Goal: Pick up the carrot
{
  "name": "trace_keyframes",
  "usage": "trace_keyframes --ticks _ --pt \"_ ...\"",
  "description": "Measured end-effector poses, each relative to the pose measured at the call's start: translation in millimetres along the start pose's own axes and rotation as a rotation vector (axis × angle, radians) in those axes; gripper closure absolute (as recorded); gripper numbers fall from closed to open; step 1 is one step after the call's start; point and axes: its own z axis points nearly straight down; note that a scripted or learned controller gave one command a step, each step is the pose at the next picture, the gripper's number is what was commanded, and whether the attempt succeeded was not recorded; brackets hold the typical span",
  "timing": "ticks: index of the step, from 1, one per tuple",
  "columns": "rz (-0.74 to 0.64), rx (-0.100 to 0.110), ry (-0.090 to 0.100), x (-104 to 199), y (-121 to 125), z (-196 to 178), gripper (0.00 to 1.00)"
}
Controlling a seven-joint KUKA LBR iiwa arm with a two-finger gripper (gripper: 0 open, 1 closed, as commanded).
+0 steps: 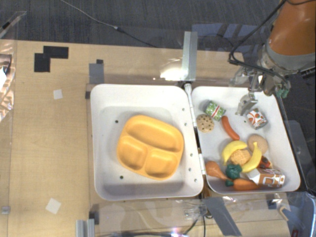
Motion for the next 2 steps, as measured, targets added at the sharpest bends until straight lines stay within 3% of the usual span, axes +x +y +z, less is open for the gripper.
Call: trace_keyframes --ticks 1,2 --pt "-0.043 0.002 0.002 76.2 -63.1 21.7 0.0" --pt "-0.172 0.006 -0.017 78.4 -58.1 145.2 0.0"
